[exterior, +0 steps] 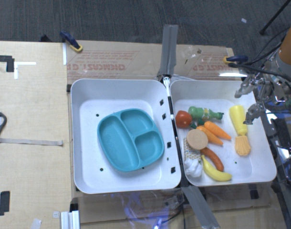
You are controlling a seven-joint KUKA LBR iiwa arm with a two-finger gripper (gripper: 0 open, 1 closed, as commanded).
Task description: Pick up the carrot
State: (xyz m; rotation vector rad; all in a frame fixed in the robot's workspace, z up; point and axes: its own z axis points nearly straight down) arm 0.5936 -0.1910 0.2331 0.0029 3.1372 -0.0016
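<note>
The carrot [218, 130] is orange and lies aslant in the middle of the right bin [260, 173], its tip pointing right and toward the front. A second orange piece [210, 137] lies against it on the near side. My gripper [247, 102] hangs over the bin's far right corner, to the right of and behind the carrot and apart from it. Its two fingers stand open with nothing between them. A yellow pepper-like piece [237, 118] lies just below the gripper.
Around the carrot lie a red tomato [183, 119], a green bottle [205, 113], a round tan disc [197, 139], a red sausage [213, 158], a banana [215, 171], a corn cob [242, 145] and a white piece [193, 167]. The left bin [83, 128] holds a blue divided plate [130, 139].
</note>
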